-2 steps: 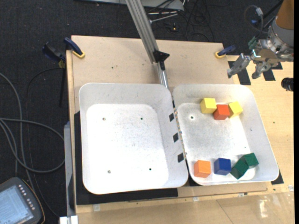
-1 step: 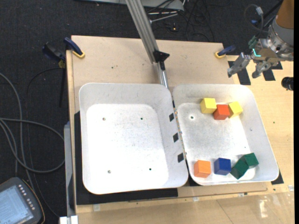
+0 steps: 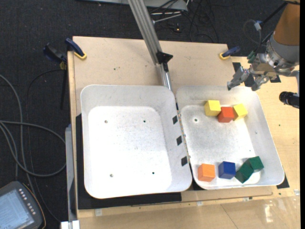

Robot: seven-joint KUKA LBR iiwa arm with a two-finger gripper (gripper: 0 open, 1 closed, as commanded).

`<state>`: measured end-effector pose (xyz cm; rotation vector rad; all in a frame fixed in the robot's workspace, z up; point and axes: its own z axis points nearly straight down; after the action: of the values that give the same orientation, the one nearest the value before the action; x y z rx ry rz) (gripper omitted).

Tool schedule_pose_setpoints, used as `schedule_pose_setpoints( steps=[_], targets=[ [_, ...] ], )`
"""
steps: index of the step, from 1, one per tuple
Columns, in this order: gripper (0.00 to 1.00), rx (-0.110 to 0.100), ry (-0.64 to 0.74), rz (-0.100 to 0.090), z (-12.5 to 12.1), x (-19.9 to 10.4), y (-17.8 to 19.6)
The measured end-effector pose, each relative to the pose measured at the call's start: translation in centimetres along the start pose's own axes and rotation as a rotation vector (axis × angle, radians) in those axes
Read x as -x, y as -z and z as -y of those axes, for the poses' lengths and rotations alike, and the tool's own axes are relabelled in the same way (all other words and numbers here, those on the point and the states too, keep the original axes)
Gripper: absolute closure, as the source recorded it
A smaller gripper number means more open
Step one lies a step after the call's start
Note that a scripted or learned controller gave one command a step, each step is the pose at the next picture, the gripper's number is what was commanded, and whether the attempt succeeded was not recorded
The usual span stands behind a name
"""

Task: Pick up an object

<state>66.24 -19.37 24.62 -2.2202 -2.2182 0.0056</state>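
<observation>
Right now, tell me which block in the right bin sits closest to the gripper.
The smaller yellow block, at the right end of the upper cluster beside the red block, lies closest to the gripper; the other yellow block sits further left.

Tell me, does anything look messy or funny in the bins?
Nothing is spilled or broken. The dark green block sits tilted beside the green block in the right bin, near its front right corner. The other blocks sit flat.

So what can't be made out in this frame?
- Claw: small and dark against the bench, so open or shut is unclear.
- Arm: cut off by the right and top edges.
- Two green blocks: pressed together in the right bin corner; stacked or leaning is unclear.
</observation>
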Motion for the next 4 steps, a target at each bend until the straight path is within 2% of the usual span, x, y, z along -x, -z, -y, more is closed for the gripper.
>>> schedule_pose_setpoints(
  steps=[1, 2, 3, 4],
  targets=[
    [0.00, -0.001, -0.001, 0.000, 0.7, 0.7, -5.5],
    [0.00, 0.000, 0.003, -0.001, 1.0, -0.3, -11.1],
    [1.00, 0.009, 0.002, 0.001, 0.8, -0.2, -9.7],
    [1.00, 0.014, 0.004, 0.003, -0.3, -0.2, -3.8]
  ],
)
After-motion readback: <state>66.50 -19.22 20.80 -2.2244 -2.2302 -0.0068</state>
